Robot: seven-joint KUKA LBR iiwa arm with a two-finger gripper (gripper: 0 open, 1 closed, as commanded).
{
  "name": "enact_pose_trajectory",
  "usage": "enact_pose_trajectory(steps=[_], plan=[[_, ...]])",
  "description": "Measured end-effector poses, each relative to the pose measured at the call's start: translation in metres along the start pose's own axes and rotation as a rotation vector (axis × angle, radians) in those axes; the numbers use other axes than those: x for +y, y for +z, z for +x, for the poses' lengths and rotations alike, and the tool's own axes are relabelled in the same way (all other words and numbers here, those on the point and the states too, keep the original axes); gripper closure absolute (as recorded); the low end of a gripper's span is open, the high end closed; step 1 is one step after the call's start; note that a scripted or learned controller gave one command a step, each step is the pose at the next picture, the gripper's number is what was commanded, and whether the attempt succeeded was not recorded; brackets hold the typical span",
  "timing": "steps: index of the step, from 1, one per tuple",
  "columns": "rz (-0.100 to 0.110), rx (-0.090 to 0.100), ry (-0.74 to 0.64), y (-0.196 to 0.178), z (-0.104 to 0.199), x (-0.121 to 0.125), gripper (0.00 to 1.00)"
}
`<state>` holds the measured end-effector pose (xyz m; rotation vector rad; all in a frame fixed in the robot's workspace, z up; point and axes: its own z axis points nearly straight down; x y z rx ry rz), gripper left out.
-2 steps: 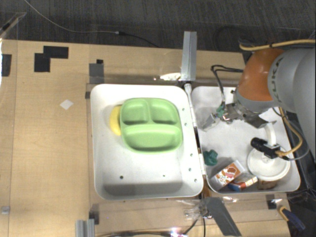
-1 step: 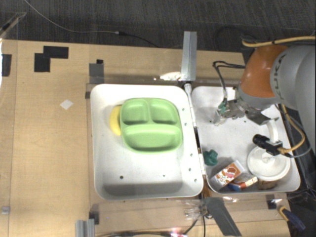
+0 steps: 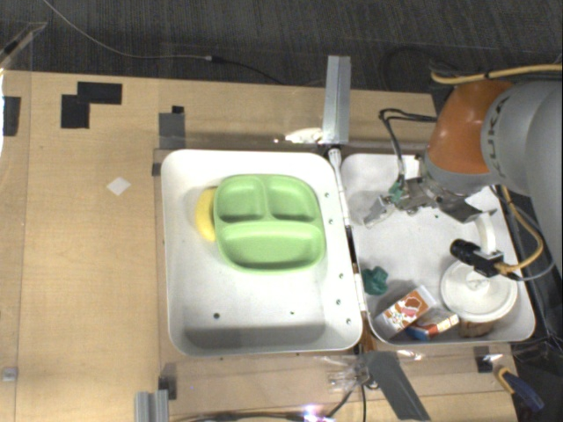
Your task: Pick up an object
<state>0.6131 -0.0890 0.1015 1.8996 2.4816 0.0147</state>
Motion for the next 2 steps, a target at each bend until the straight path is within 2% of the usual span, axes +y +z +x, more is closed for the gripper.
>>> enact_pose_trajectory(steps=[1,2], plan=[[-0.006,-0.002,-0.001,-0.0123,-0.0002,0.0024,1.0],[-0.006,-0.002,-0.001,-0.0122,-0.0001,0.0023,0.0]])
